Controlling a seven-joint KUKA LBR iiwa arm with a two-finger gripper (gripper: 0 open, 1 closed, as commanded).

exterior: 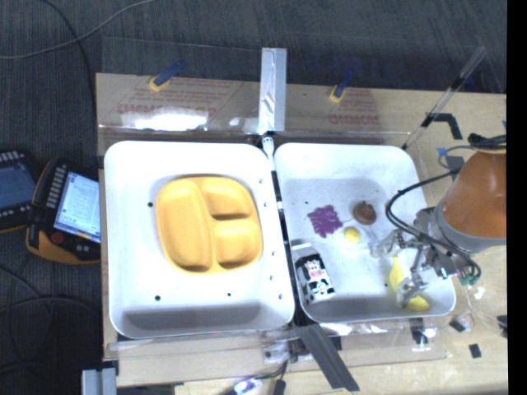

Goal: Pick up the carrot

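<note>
On your tabletop (461, 113) sit two white bins: the left bin (123, 245) carries a yellow divided tray (210, 225), and the right bin (346, 159) holds all the small things. The arm (482, 196) comes in from 3 o'clock and its tool (413, 271) hangs low over the right bin's 4 o'clock corner; you cannot tell whether it is apart or together. Which piece is the carrot is not certain. Your best candidate is the long yellow piece (395, 275) just at the tool's 9 o'clock side, long axis running roughly 12 to 6. A yellow lump (418, 304) lies close at the tool's 6 o'clock and could get caught instead. Well clear, toward 10 o'clock, are a purple cluster (325, 219), a brown piece (365, 212) and a small yellow ball (352, 235); a black-and-white block (316, 276) lies at 9 o'clock
</note>
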